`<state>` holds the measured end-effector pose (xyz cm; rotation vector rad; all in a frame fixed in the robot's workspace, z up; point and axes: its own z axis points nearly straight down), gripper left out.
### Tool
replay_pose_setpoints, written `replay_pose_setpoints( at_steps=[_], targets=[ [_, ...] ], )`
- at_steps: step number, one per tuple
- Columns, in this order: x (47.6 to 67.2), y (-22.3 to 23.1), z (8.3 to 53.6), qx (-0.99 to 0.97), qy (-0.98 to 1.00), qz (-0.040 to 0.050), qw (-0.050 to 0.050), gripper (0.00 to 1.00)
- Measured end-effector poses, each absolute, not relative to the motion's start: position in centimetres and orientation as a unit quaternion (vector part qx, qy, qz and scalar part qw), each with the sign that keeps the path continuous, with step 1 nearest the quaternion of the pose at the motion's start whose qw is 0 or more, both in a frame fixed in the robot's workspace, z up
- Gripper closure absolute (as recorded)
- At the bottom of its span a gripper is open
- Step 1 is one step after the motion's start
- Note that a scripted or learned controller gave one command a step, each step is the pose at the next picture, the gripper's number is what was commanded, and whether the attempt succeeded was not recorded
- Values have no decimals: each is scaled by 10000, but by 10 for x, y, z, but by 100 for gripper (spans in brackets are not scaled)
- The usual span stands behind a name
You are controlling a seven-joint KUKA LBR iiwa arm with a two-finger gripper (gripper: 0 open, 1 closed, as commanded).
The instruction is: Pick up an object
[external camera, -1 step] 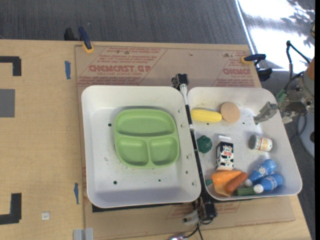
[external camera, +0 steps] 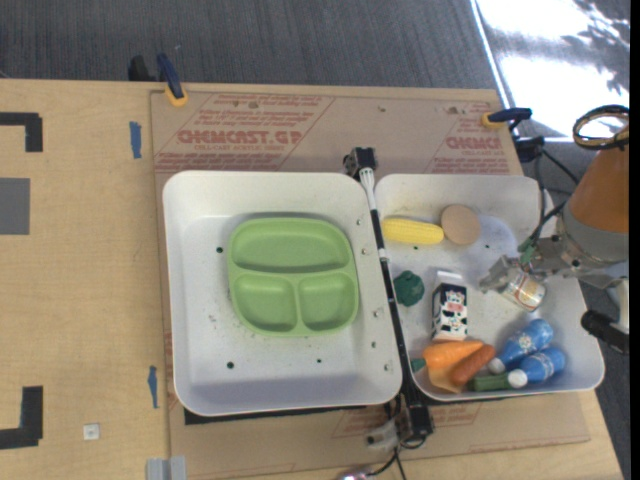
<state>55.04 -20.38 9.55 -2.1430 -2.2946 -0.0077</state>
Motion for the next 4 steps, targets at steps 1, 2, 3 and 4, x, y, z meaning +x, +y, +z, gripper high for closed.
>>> replay_pose_setpoints(
  at_steps=[1, 2, 3, 4],
  targets=[
    [550, -206, 105, -6832, -7302, -14, -12, 100],
    [494, -157, 152, -8326, -5538, 5, 23, 100],
    [480, -88, 184, -8942, -4477, 0, 4, 100],
    [480, -88, 184, -8942, -4477, 1, 3, 0]
  ],
)
